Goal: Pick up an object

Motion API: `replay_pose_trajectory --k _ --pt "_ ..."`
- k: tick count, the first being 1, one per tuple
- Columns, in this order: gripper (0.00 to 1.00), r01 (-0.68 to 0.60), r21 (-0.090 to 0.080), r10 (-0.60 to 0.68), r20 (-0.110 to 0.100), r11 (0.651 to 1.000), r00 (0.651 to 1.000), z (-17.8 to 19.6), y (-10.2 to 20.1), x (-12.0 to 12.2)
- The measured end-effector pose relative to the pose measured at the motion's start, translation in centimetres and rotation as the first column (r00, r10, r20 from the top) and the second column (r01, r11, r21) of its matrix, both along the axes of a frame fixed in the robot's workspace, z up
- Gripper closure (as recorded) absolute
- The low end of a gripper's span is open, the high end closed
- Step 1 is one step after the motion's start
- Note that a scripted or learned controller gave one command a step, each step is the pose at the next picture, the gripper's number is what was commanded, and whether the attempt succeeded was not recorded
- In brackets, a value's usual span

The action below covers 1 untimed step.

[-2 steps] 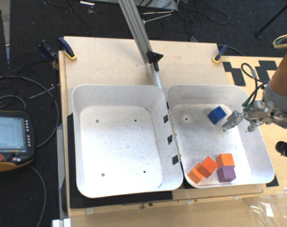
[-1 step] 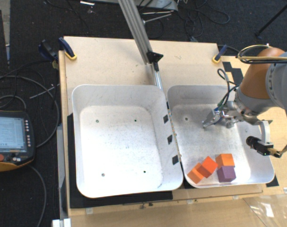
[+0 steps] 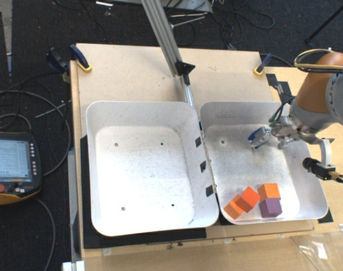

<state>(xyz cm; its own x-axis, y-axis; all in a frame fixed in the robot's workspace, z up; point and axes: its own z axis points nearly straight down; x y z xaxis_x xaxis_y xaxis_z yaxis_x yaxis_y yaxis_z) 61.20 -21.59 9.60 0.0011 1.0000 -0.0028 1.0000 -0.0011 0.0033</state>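
Two shallow white bins sit side by side on the bench: the left bin (image 3: 103,151) and the right bin (image 3: 307,205). Nearest, in the right bin's front corner, lie three blocks touching in a cluster: two orange blocks (image 3: 242,202) (image 3: 269,191) and one purple block (image 3: 270,207). Farther back over the same bin hangs one gripper (image 3: 260,138), well apart from the cluster; whether it is gripping anything cannot be told, and no writing is legible.

Two bins sat side by side on the bench (image 3: 131,75); three blocks (image 3: 256,201) clustered at the right bin's (image 3: 295,168) near edge.
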Motion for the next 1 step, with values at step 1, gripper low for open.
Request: replay_pose_trajectory --k 1 --pt "0.00 -0.008 0.003 0.008 -0.002 1.000 1.000 -0.04 4.97 0.73"
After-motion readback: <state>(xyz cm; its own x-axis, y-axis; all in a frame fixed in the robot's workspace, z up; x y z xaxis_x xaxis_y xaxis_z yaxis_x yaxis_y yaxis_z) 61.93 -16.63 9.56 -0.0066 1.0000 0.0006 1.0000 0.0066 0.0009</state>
